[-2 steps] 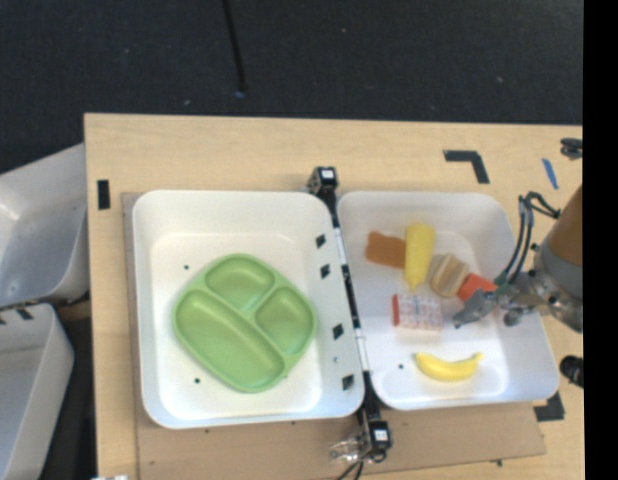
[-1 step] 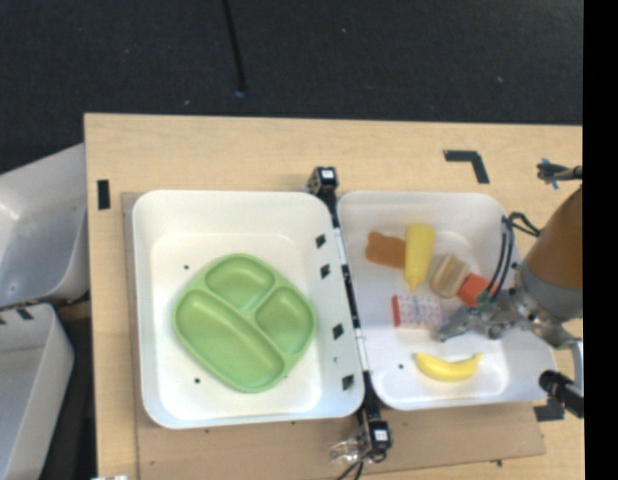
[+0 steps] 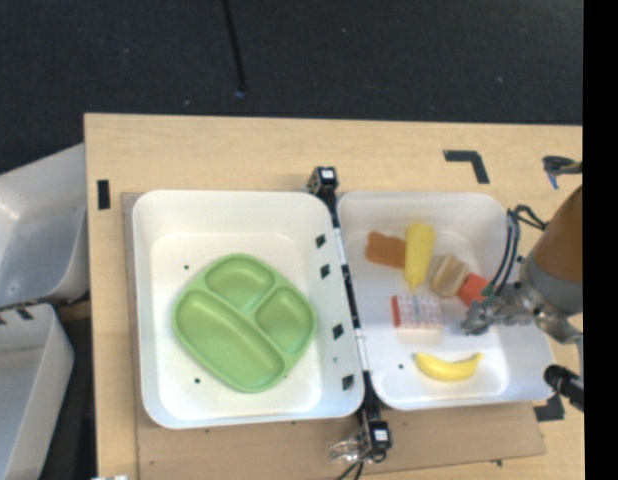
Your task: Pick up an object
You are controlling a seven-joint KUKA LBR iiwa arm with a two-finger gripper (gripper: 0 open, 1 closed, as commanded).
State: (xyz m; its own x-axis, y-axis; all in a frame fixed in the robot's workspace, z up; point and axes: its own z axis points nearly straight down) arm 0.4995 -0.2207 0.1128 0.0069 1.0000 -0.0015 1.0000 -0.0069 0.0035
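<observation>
The right bin [image 3: 389, 383] holds a banana [image 3: 448, 366] near its front, a yellow corn-like piece [image 3: 419, 251], a brown flat piece [image 3: 385, 250], a tan round piece [image 3: 448, 274], a small red-orange block [image 3: 473, 288] and a white packet with red print [image 3: 419, 312]. My gripper [image 3: 479, 317] hangs low over the right side of this bin, just right of the packet and above the banana's tip. Nothing shows between its fingers.
The left bin [image 3: 159, 388] holds a green divided plate [image 3: 245, 321]. A black divider with clips [image 3: 341, 288] separates the bins. The arm's orange band [image 3: 561, 243] and cables sit at the right bin's edge. White containers [image 3: 29, 228] stand left of the bench.
</observation>
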